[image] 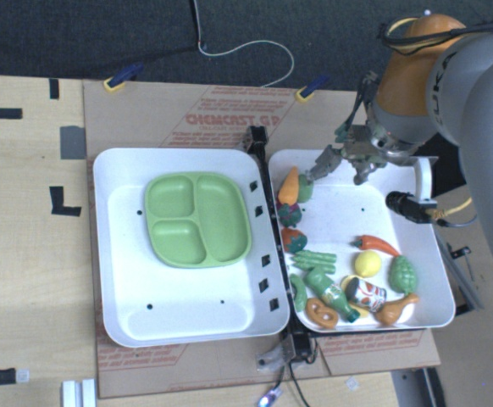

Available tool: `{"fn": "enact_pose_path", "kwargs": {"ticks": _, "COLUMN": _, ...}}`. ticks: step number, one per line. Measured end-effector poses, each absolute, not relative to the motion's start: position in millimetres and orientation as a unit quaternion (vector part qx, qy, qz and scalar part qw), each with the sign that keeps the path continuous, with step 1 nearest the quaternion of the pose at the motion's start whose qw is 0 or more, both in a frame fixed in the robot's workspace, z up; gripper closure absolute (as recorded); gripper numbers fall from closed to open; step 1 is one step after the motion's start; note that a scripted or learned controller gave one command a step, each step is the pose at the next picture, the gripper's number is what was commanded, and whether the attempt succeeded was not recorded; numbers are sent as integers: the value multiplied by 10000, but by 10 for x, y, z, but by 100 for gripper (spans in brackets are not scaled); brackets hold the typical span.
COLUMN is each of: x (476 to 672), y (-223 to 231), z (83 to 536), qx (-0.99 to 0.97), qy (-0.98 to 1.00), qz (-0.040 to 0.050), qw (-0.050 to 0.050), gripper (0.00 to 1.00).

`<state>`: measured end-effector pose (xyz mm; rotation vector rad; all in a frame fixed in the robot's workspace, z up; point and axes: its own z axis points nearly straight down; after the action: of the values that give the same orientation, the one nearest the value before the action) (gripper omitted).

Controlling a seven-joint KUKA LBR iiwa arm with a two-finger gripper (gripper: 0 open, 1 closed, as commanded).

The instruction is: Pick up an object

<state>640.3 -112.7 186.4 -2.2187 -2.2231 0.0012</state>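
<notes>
The arm's tool [341, 164], spread open and holding nothing, hangs just right of a toy carrot [290, 186] at the right bin's [437, 253] upper-left corner; likely light, rigid and slick, it is best pinched across its orange middle.

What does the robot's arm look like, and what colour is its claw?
The arm is fat, round and grey, with a shiny orange band above the wrist. Its claw is small, dark grey metal with two thin fingers, and thin dark cables run along it.
</notes>
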Motion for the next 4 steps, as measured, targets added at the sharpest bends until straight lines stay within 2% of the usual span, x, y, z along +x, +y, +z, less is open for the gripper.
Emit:
{"fn": "enact_pose_path", "kwargs": {"ticks": 1, "x": 6405, "y": -1119, "z": 1963, "qx": -7059, "qy": -7083, "qz": 2, "qw": 7, "gripper": 100}}
{"fn": "enact_pose_path", "kwargs": {"ticks": 2, "x": 6699, "y": -731, "z": 4494, "qx": -7051, "qy": -7090, "qz": -63, "qw": -78, "gripper": 100}}
{"fn": "enact_pose_path", "kwargs": {"ticks": 3, "x": 6110, "y": -219, "z": 4320, "qx": -7050, "qy": -7092, "qz": 2, "qw": 13, "gripper": 100}}
{"fn": "enact_pose_path", "kwargs": {"ticks": 4, "x": 6332, "y": 587, "z": 5417, "qx": -7033, "qy": -7108, "qz": -54, "qw": -36, "gripper": 100}}
